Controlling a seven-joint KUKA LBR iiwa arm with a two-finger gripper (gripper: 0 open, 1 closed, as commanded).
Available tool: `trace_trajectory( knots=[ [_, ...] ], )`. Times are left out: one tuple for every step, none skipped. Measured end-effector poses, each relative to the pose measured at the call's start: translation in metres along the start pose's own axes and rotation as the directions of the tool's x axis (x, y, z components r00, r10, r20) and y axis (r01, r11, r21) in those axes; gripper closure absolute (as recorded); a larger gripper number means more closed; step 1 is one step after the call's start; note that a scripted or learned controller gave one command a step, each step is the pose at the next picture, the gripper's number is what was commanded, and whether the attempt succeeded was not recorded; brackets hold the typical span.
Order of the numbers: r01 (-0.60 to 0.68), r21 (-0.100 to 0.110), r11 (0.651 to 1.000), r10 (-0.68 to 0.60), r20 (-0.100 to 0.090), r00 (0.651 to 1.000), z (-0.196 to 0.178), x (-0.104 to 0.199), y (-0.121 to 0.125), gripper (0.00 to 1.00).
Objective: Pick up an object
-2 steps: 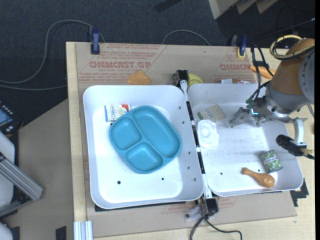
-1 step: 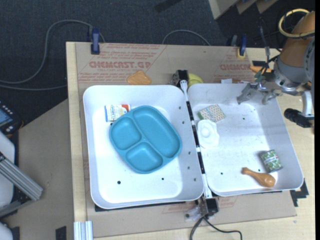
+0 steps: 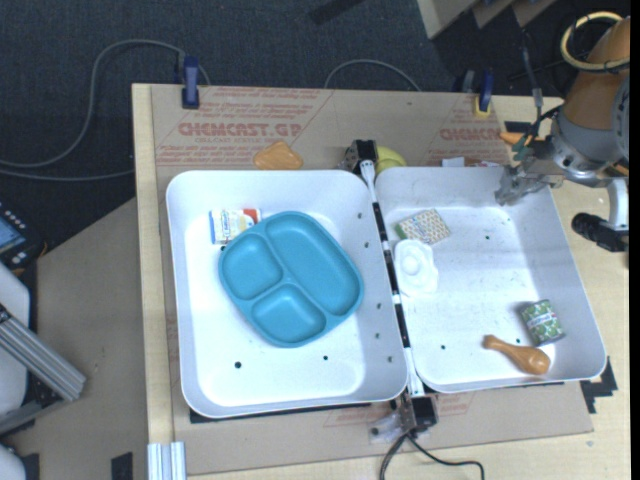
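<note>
Hovering over the right bin's [image 3: 560, 268] far corner, the claw [image 3: 512, 190] looks small and blurry; whether it is apart or together, I cannot tell.

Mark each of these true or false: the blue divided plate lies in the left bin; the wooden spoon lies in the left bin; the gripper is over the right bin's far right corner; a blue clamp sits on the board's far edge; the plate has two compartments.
1. The blue divided plate lies in the left bin. True.
2. The wooden spoon lies in the left bin. False: it lies in the right bin, near its front edge.
3. The gripper is over the right bin's far right corner. True.
4. A blue clamp sits on the board's far edge. True.
5. The plate has two compartments. False: it has three.
</note>
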State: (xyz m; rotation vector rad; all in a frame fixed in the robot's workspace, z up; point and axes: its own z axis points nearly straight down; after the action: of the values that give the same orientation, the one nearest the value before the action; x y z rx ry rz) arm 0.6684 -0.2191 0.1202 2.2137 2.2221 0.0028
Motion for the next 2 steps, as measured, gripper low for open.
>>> trace_trajectory(
  knots=[
    [0.000, 0.002, 1.000, 0.000, -0.001, 1.000, 0.001, 0.000, 0.000, 0.00],
    [0.001, -0.003, 1.000, -0.001, 0.003, 1.000, -0.011, 0.000, 0.001, 1.00]
  ],
)
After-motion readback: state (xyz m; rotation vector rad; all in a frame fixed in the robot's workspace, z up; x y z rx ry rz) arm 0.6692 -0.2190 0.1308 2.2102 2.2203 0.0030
